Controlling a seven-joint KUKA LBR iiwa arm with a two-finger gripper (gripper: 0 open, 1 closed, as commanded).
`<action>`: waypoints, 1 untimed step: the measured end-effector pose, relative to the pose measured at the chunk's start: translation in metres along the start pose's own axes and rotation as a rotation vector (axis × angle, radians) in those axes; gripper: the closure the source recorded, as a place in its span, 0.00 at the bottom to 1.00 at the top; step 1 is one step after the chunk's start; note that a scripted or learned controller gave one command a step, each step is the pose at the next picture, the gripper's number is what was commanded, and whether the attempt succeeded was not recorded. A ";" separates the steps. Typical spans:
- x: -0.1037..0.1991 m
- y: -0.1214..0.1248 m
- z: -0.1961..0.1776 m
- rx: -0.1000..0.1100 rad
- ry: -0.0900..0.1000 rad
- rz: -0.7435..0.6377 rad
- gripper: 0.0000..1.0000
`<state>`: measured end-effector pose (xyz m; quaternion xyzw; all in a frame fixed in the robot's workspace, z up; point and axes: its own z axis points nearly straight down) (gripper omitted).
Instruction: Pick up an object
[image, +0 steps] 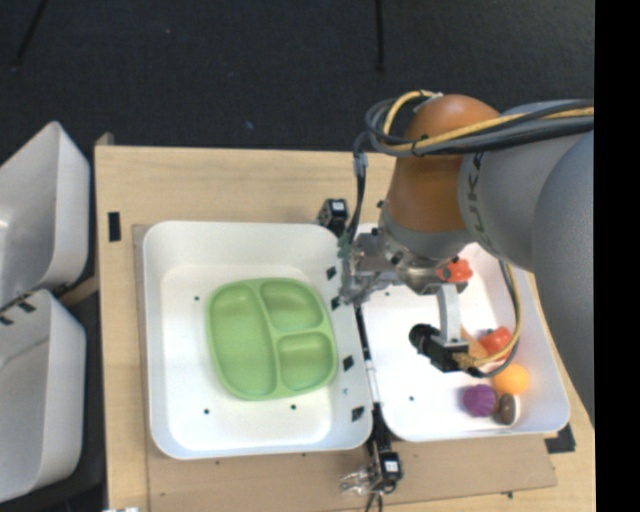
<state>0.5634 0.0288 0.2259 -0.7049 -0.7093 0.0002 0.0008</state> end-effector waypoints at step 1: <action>0.046 -0.016 -0.016 -0.003 0.000 0.002 1.00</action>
